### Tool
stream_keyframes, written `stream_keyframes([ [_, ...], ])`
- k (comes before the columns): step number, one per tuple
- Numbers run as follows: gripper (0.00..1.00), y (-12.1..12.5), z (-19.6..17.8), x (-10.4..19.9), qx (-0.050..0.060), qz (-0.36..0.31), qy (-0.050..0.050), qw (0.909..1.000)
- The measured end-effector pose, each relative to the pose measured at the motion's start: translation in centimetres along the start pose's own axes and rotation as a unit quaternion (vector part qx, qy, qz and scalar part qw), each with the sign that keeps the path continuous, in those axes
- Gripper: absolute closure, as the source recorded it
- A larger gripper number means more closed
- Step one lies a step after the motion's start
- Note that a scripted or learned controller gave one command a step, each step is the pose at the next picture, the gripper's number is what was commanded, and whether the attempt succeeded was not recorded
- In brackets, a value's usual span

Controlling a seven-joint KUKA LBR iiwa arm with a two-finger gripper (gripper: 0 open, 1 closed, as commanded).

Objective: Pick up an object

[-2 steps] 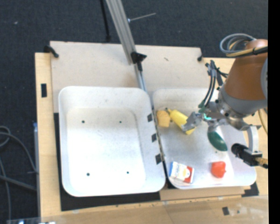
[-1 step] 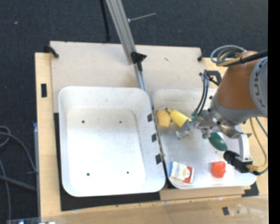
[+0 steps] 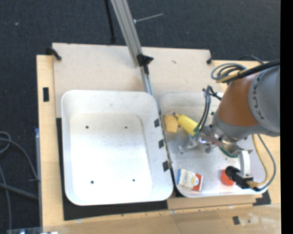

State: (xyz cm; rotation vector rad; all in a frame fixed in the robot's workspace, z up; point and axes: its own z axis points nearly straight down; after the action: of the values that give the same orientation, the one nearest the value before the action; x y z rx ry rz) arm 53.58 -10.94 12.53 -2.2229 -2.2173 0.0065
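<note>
The arm (image 3: 244,104) reaches in over the right-hand bin (image 3: 185,99), its gripper (image 3: 201,143) low above the bin floor, near the bin's middle. Whether the jaws are open or closed cannot be told; cables and metal parts crowd the wrist, and nothing can be seen caught there.

Candidates for picking all lie in this bin. A yellow banana-like object (image 3: 187,124) sits just up and left of the gripper, with a tan, rounded piece (image 3: 171,124) touching its left end, close to the bin's left wall. A small red-and-white carton (image 3: 190,180) lies at the bin's near rim, and an orange-red round object (image 3: 227,176) sits near the near right corner, beside a black part I cannot identify.

The gripper stands in bare floor between these things, so a closing here would likely catch nothing. A descent toward the yellow object risks nudging it against the tan piece or the wall.
</note>
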Motion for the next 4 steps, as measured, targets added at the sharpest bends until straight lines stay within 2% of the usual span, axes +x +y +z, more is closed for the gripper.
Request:
stream_keyframes([
  [1,0.00,0.0,2.6,-0.2,-0.001,0.000,0.000,1.0000],
  [2,1.00,0.2,1.4,-0.1,-0.005,0.003,0.001,1.0000],
  [4,1.00,0.4,-11.1,-0.5,-0.007,-0.003,0.000,1.0000],
])
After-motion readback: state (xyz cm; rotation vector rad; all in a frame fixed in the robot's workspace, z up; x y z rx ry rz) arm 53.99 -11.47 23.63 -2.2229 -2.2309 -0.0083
